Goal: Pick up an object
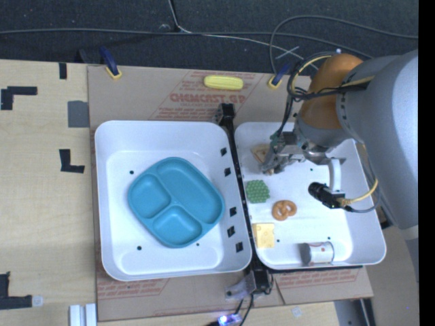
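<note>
Standing over the bench, one counts two shallow white bins side by side on a cardboard sheet. Left bin point(112, 182): one blue divided tray point(175, 201), three compartments, lying flat near the middle. Right bin point(367, 246): a green knobbly round piece point(257, 191) near the dividing wall; a pretzel point(284, 210) just beside it toward the front; a yellow square block point(264, 236) at the front left; a small grey-and-white cylinder point(317, 252) on its side near the front rim; a tan object point(261, 153) at the back, partly covered by the arm's tool. Gripper point(274, 163): low in the right bin's back part, next to the tan object; whether it is spread or closed cannot be told. Beyond the bins, on the cardboard: a yellow banana-like toy point(223, 82).
</note>
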Available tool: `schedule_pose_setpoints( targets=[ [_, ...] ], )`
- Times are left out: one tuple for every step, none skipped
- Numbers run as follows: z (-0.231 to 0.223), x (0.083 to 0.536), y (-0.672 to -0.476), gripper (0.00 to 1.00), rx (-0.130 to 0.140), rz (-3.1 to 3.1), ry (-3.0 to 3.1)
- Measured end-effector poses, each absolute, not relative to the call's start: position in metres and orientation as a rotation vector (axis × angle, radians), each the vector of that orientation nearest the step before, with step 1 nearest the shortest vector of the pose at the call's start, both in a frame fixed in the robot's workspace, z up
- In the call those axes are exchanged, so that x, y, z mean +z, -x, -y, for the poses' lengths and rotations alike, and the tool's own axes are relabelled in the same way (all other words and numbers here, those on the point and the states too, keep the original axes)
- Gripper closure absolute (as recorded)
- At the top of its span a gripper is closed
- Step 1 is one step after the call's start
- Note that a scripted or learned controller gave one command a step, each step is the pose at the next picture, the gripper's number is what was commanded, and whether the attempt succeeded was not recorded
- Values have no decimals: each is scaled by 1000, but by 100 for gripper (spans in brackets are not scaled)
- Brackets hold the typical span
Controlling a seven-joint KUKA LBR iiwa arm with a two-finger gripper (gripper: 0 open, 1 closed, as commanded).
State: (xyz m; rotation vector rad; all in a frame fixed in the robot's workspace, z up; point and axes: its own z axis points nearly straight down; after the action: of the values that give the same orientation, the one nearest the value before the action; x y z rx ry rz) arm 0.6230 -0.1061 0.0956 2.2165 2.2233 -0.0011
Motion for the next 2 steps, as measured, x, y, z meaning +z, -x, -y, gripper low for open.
schedule_pose_setpoints(
  targets=[
    [98,142,-619,100,2,-2223,-2219],
    [108,196,-621,100,3,-2220,-2218]
  ],
)
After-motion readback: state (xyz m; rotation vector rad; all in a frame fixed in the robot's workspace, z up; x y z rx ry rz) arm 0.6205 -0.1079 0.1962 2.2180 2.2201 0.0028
